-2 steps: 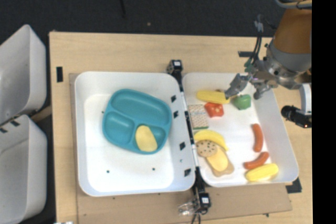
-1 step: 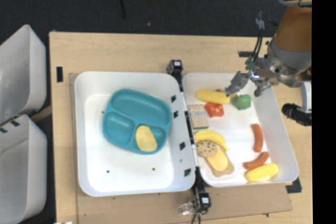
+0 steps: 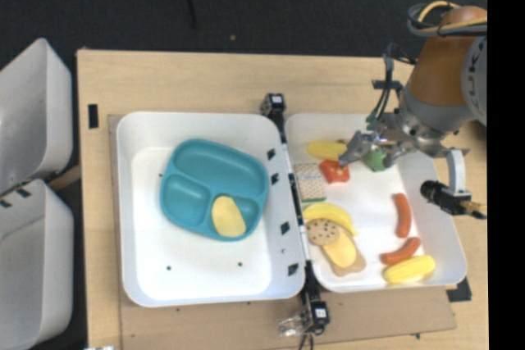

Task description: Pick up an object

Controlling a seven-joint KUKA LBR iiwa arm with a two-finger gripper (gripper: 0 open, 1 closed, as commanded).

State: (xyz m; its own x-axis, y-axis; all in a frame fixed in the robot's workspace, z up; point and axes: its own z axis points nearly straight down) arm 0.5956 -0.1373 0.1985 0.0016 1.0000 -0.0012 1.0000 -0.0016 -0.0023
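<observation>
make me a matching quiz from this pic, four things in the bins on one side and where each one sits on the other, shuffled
Things:
1. yellow potato-shaped piece
2. red pepper-like piece
3. cookie
4. lemon-shaped yellow piece

Places:
A. right bin, near corner by the front wall
B. right bin, just beside the gripper
C. in a compartment of the teal divided plate, left bin
D. right bin, against the banana, near the wall between the bins

Pairs: 1-C, 2-B, 3-D, 4-A

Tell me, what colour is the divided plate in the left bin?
Teal blue plate, clear in the camera view.
</observation>
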